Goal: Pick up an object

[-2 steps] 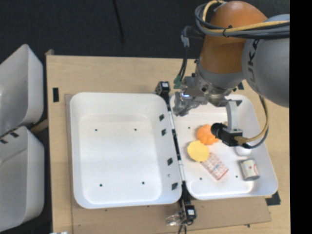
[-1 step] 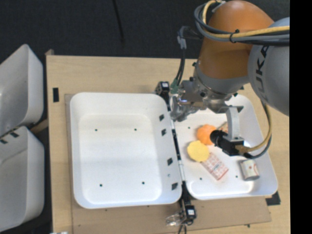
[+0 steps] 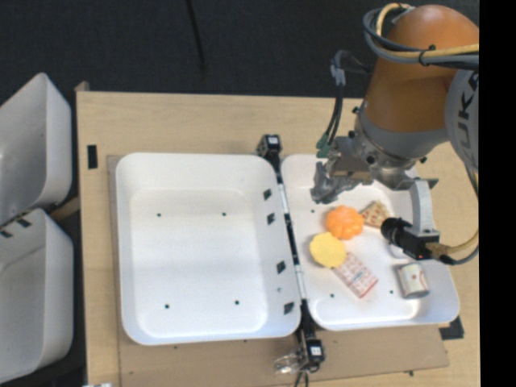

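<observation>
Reaching in from the right, the grey arm with its orange band [image 3: 419, 55] hangs over the right bin [image 3: 322, 309], wrist turned downward. The gripper [image 3: 329, 182] sits low over the bin's far left part; whether it is spread or pressed together cannot be told from this angle, and nothing is visibly between its tips.

Just below and right of the gripper lies an orange object [image 3: 345, 222], rounded with a lumpy surface, apart from the gripper. Touching it on the lower left is a yellow object [image 3: 328, 251], rounded and smooth. Beside that, further from the gripper, lies a flat rectangular packet [image 3: 355, 276], pale with reddish print. A tan, wafer-like piece [image 3: 375, 213] rests right of the orange object. A small white cylinder [image 3: 412, 280], possibly a cup, lies farthest right.

The left bin [image 3: 129, 216] is white, shallow plastic on a pale wooden surface [image 3: 97, 127].
</observation>
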